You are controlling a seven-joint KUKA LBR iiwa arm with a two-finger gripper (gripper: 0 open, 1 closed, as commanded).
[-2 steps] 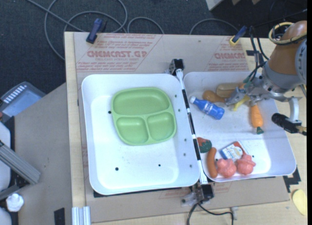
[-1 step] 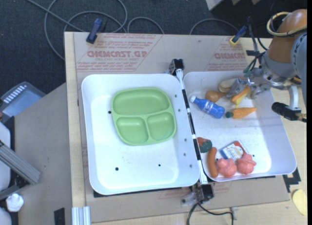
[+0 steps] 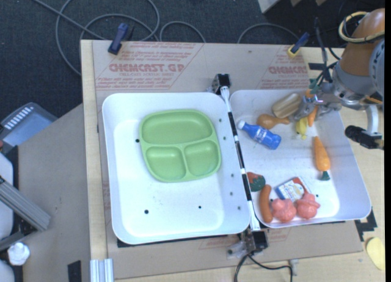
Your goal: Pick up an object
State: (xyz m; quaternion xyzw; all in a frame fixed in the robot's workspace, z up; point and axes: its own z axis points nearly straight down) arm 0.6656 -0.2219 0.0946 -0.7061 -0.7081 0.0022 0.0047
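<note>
The right bin (image 3: 351, 183) holds several small items. A blue bottle (image 3: 261, 135) lies near its left wall, with a brown pear-shaped piece (image 3: 269, 120) and a tan bread-like roll (image 3: 286, 105) behind it. An orange carrot (image 3: 321, 154) lies toward the right. At the front are a sausage (image 3: 264, 202), a pink lumpy toy (image 3: 294, 209) and a small printed packet (image 3: 291, 188). My gripper (image 3: 310, 108) hangs low over the bin's far side, right beside the roll and just above a small yellow piece (image 3: 302, 128). The wrist hides what is under it.
The left bin (image 3: 122, 171) holds a green divided plate (image 3: 180, 144). A small red and green item (image 3: 255, 181) sits by the wall between the bins. Blue clamps (image 3: 119, 36) and cables lie beyond the bench's far edge.
</note>
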